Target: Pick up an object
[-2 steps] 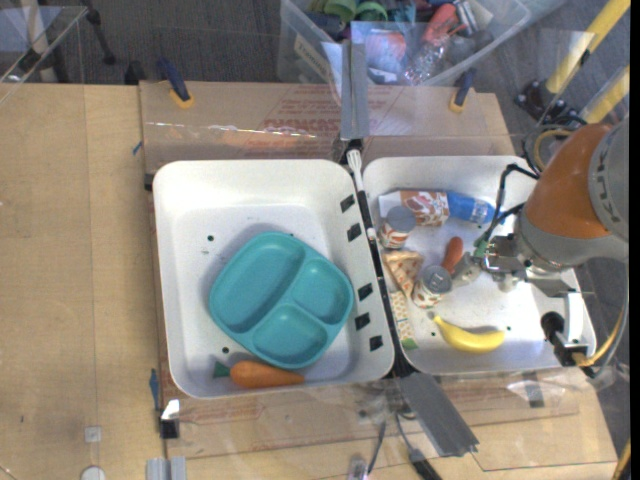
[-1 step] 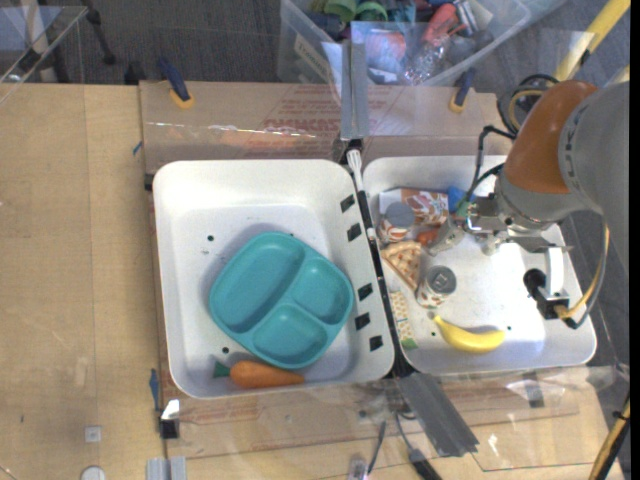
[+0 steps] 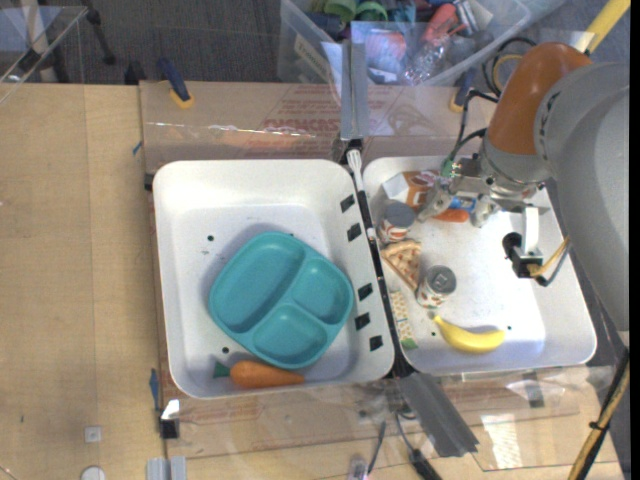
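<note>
My gripper [image 3: 457, 208] hangs low over the back of the right bin [image 3: 560, 343], below the orange wrist band. Its fingers [image 3: 434, 204] are spread open on either side of a small orange and blue item [image 3: 453, 214] on the bin floor; nothing is lifted. Close by on the left lie a grey block [image 3: 397, 213] and an orange-brown box [image 3: 394, 185]. In front of them are a brown waffle-like piece [image 3: 405, 264], a small can [image 3: 436, 283] and a yellow banana [image 3: 468, 337].
The left bin [image 3: 185, 223] holds a teal divided plate [image 3: 280, 298] and a carrot [image 3: 265, 374] at its front wall. The ridge [image 3: 362, 238] between the bins runs just left of the gripper. A black part [image 3: 520, 253] with cable hangs beside the arm.
</note>
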Tool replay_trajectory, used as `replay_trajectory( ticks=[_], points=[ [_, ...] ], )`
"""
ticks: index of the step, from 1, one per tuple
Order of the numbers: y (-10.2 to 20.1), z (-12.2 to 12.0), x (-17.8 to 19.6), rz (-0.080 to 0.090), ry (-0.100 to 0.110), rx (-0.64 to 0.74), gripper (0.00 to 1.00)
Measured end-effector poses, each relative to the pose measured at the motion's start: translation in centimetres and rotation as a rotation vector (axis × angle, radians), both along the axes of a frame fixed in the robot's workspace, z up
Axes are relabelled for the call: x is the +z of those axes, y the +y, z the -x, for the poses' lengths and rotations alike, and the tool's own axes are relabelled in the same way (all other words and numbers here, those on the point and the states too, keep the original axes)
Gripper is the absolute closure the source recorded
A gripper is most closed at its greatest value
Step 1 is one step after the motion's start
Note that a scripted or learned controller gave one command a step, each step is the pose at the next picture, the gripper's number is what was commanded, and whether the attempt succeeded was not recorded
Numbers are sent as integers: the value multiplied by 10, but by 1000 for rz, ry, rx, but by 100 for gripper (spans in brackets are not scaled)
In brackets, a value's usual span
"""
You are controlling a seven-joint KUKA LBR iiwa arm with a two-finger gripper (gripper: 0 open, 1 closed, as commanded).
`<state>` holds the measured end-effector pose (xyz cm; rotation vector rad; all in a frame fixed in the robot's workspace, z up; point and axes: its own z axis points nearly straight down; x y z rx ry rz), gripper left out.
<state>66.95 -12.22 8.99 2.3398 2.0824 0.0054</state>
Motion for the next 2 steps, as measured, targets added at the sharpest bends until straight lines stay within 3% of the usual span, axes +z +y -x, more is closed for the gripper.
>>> replay_trajectory(
  ticks=[1, 2],
  points=[
    [-8, 78, 7, -6, 12, -64, 0],
    [20, 85, 0, 1, -1, 59, 0]
  ],
)
